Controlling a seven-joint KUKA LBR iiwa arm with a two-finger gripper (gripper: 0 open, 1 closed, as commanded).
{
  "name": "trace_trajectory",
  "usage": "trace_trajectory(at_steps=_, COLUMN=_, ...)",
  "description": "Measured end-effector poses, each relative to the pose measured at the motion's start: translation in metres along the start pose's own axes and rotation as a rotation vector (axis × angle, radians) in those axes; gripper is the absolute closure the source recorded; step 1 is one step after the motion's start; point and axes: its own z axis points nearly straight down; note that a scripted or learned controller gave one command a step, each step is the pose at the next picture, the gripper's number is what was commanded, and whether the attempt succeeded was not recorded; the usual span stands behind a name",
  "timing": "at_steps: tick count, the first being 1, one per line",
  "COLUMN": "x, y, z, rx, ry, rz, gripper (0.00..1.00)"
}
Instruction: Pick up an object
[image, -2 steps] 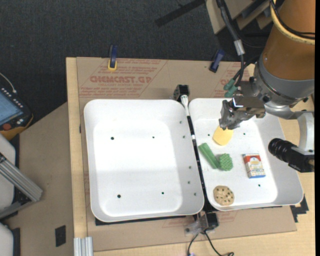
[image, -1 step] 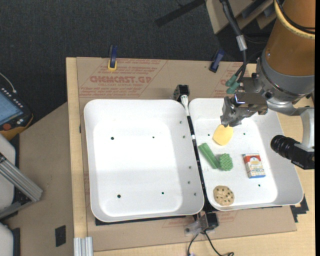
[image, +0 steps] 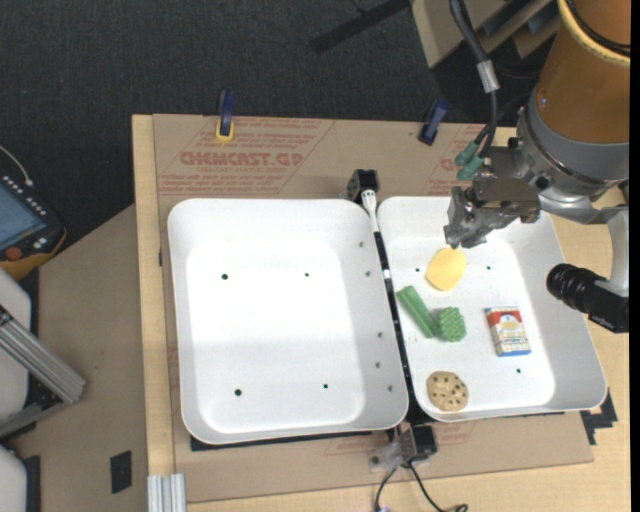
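Observation:
The right bin (image: 540, 395) holds a yellow lemon-like object (image: 446, 269), a green toy piece (image: 432, 314), a small red and white box (image: 508, 331) and a round cookie (image: 447, 390). My gripper (image: 463, 237) hangs over the bin's upper middle, just above and slightly right of the yellow object. Nothing shows between its tips.
The left bin (image: 190, 300) lies beside the right one, with a black clip (image: 363, 185) at the top of the seam between them. Blue clamps (image: 226, 106) (image: 434, 119) hold the cardboard base. A black cylinder (image: 585, 290) juts in at the right rim.

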Motion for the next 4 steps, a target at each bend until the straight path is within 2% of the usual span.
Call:
trace_trajectory(at_steps=1, x=0.066, y=-0.002, z=-0.058, rx=0.003, ry=0.005, rz=-0.004, gripper=1.0)
trace_trajectory(at_steps=2, x=0.063, y=-0.001, z=-0.066, rx=0.005, ry=0.002, rz=0.002, gripper=1.0)
trace_trajectory(at_steps=3, x=0.09, y=-0.003, z=-0.009, rx=0.018, ry=0.0, rz=0.0, gripper=1.0)
trace_trajectory(at_steps=4, x=0.126, y=-0.001, z=-0.057, rx=0.004, ry=0.005, rz=-0.002, gripper=1.0)
